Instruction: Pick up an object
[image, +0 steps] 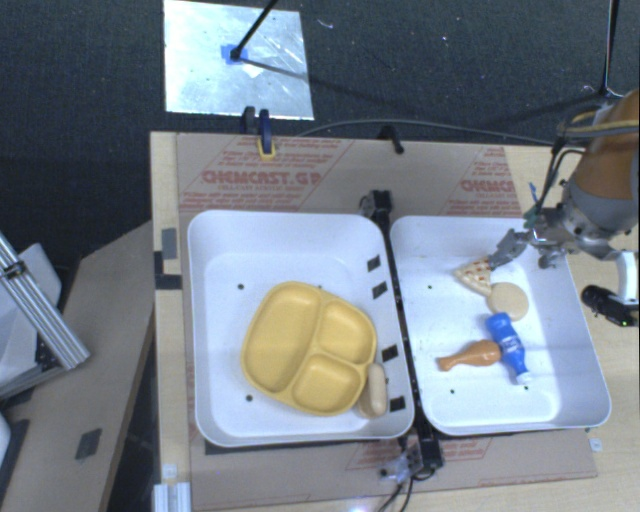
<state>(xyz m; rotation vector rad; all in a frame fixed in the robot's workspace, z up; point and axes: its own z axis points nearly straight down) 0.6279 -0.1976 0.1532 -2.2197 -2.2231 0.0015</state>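
On my screen, right bin (570, 330): pizza slice (474, 274), round tan biscuit (508, 300), blue bottle (508, 346), orange drumstick (470, 356). Left bin (215, 300): yellow divided tray (308, 346), bread roll (375, 390) touching its corner. Gripper (512, 247) just above the pizza slice; I cannot tell how its fingers stand.

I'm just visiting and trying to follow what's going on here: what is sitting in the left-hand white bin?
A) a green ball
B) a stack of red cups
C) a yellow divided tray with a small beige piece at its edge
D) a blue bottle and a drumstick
C: the yellow divided tray lies in the left bin, with a small beige piece against its lower right edge.
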